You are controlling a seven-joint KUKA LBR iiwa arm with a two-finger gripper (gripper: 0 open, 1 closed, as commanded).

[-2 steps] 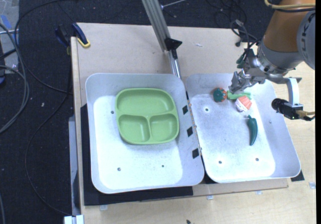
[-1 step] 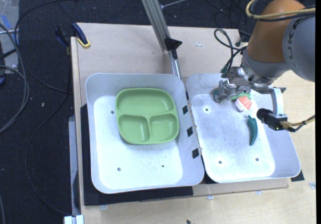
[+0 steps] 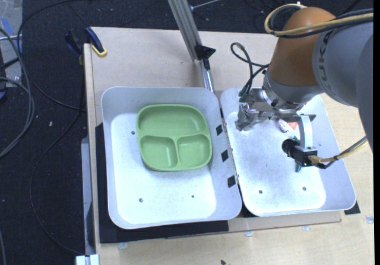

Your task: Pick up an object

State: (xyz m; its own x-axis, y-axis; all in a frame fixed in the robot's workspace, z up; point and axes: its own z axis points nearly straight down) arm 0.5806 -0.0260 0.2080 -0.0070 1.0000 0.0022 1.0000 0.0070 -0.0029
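Camera view: the gripper (image 3: 244,120) was lowered into the right bin (image 3: 279,186), presumably for a pick, its state not discernible, while a green divided plate (image 3: 174,137) was left lying in the left bin (image 3: 166,198), well apart.

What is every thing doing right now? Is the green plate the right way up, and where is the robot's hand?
Green plate: right way up, flat in the left bin, nothing in its sections.
Gripper: low over the right bin, at its far left corner.
Small red and white thing: lying in the right bin, partly hidden by the arm.
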